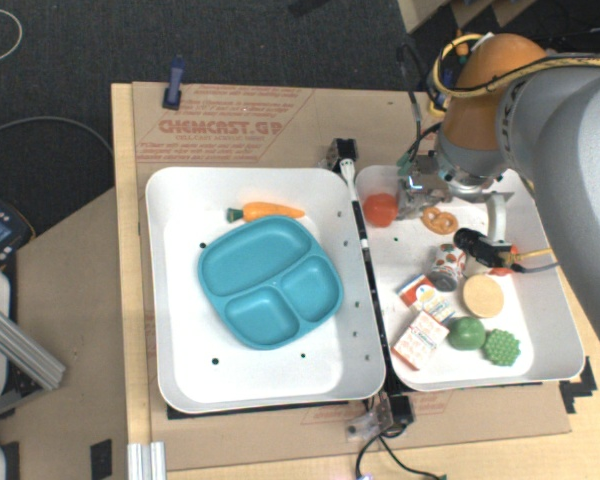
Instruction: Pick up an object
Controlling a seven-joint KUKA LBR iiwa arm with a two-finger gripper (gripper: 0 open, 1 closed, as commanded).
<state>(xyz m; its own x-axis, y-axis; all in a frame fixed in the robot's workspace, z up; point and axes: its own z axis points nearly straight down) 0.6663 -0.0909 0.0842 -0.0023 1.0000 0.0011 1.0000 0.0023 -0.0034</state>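
My gripper (418,198) hangs low over the far end of the right bin (560,353), below the orange wrist band. A red ball-like toy (381,209) lies just left of it, and a brown pretzel (439,219) just to its right. Closer to the front lie a small can (448,262), a round beige disc (483,295), a red and white carton (420,334), a green round toy (466,333) and a knobbly green toy (501,347). Nothing shows between the gripper's tips.
The left bin (175,348) holds a teal divided plate (269,281) and an orange carrot (271,210) behind it. The ridge where the two bins meet (365,258) runs between them. The grey arm covers the right bin's far right corner.
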